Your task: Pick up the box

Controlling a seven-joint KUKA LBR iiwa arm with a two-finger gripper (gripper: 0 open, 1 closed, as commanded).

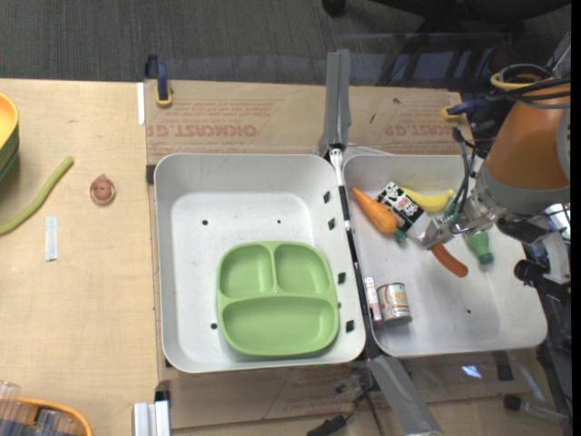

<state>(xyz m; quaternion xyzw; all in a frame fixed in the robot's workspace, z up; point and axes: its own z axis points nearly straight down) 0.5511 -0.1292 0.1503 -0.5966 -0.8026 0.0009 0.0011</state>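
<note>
The arm comes in from the right, its gripper [438, 234] lowered into the right bin [508, 330]; whether it is clenched or released I cannot tell. The box [400, 203] — small, black and white, patterned like a cow's hide — lies just left of the gripper, against a carrot [375, 211] and in front of a banana [433, 200]. An orange sausage-shaped toy [449, 261] and a green bottle [480, 247] lie near the gripper, and a tin can [393, 302] sits closer to the front. The left bin [182, 271] holds a green divided plate [277, 298].
</note>
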